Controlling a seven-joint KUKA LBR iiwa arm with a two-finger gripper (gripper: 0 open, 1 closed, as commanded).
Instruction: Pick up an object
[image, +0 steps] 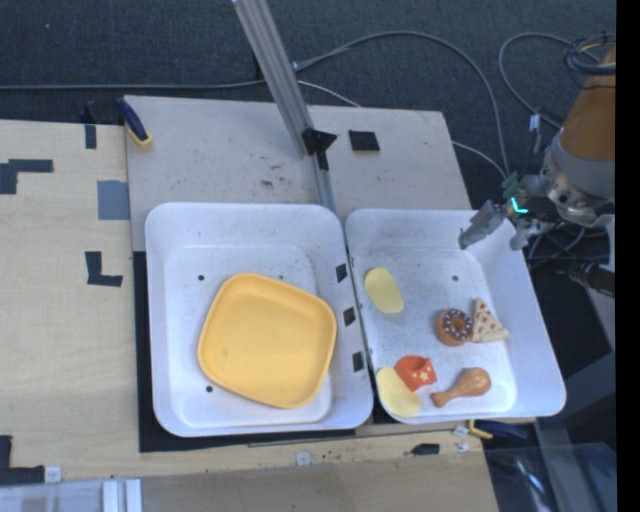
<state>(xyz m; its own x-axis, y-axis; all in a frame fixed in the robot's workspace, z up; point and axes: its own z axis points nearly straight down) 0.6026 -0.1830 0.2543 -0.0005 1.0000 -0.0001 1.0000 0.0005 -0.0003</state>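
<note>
The grey two-finger gripper (497, 226) is hovering open and empty over the right white bin's (520, 300) upper right edge. The brown plastic toy drumstick (462, 386) is lying near the bin's front right corner, its bone end pointing left.

A doughnut (454, 327), pizza slice (488, 322), drumstick (461, 386), tomato (416, 372) and two yellow pieces (383, 290) lie in the right bin (430, 240).

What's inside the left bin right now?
Just a yellow plate lying flat in the left bin. Whatever might sit beneath the plate is covered.
</note>
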